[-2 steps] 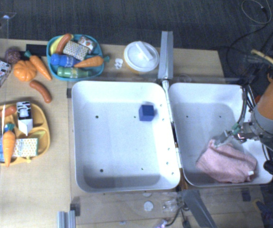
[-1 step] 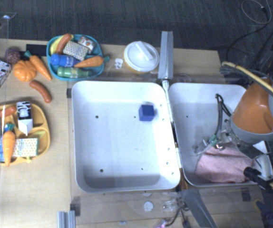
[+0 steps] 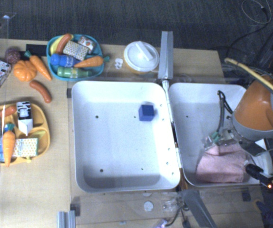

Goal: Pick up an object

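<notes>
The arm [image 3: 258, 113] reaches into the right bin [image 3: 193, 103], and the gripper [image 3: 220, 137] sits low at the upper edge of a pink cloth [image 3: 221, 164] lying in that bin's near corner. Whether the fingers are spread or closed, and whether any fold of the cloth lies between them, cannot be told from this view, as the wrist covers them. No object is seen lifted; in my judgement the pick is not yet done, and a grasp and a raise remain. The other candidate, a blue cube [image 3: 147, 112], rests well apart from the fingers in the left bin [image 3: 93, 175], beyond the dividing rims. Toy food in trays [image 3: 74, 72] stands outside both bins, no obstruction.
</notes>
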You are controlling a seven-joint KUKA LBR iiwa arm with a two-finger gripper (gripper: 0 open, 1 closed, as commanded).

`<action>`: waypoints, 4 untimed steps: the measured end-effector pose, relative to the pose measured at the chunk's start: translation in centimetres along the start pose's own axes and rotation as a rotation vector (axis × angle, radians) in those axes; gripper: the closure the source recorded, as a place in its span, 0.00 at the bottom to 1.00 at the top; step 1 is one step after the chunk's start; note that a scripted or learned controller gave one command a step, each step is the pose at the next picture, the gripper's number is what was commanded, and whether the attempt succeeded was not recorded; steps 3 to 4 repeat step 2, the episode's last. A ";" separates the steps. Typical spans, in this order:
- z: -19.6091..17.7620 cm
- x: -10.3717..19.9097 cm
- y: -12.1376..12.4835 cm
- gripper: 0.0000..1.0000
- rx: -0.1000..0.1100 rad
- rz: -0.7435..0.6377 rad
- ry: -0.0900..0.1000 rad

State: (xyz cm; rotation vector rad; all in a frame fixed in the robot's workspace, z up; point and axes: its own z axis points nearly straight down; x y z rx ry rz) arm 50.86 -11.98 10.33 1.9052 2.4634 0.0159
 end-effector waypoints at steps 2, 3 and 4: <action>-7.9 6.8 13.5 1.00 0.020 -0.091 0.015; -7.9 6.8 13.5 1.00 0.020 -0.091 0.015; -7.9 6.8 13.5 1.00 0.020 -0.091 0.015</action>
